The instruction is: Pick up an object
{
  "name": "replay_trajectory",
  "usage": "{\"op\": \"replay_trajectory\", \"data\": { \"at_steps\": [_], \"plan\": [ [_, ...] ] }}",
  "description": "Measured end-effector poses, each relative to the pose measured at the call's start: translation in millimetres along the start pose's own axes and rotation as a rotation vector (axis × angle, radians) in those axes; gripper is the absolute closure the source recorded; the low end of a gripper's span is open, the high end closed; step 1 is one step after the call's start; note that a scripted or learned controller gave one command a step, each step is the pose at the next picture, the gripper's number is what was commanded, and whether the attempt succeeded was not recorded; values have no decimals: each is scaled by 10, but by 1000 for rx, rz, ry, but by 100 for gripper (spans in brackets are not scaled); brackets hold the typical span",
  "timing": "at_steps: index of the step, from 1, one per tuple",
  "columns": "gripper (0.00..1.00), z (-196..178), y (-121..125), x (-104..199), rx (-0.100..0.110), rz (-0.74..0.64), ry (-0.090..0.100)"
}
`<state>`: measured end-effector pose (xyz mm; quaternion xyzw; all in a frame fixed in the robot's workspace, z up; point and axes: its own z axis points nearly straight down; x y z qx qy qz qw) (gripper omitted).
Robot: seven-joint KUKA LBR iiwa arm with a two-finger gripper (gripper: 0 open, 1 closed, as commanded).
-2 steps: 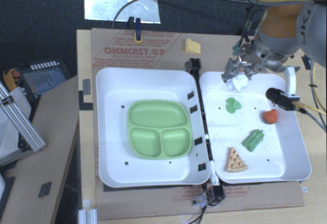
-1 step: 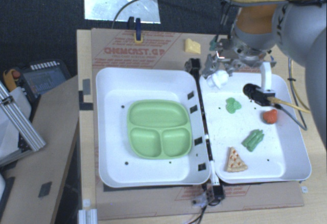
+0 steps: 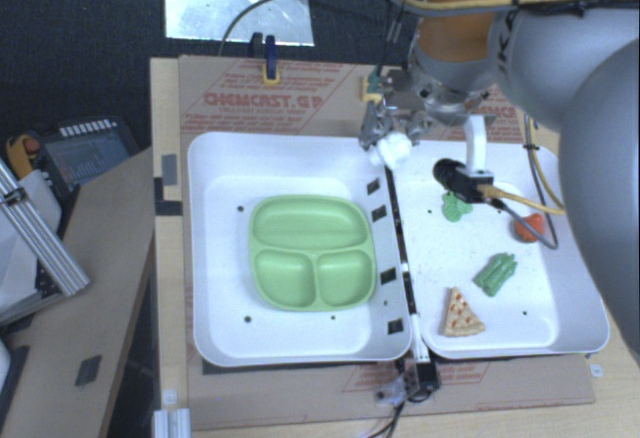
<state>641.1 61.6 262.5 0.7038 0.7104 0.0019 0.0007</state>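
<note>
The two-finger gripper (image 3: 392,138) hangs over the back of the seam between the two shallow white bins, something small and white at its tip; from this angle I cannot tell what it is or how the gripper is set. Candidates lie in the right-hand white bin (image 3: 575,326): a green broccoli-like piece (image 3: 456,207), a green ridged toy vegetable (image 3: 496,272), a triangular pizza-slice toy (image 3: 461,314). A pale green divided plate (image 3: 310,252) fills the left bin. The pick looks not yet made; next, descend squarely over one piece.
</note>
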Motion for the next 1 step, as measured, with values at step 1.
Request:
{"op": "replay_trajectory", "data": {
  "at_steps": [1],
  "plan": [
    [100,226,86,489,2,1,0]
  ]
}}
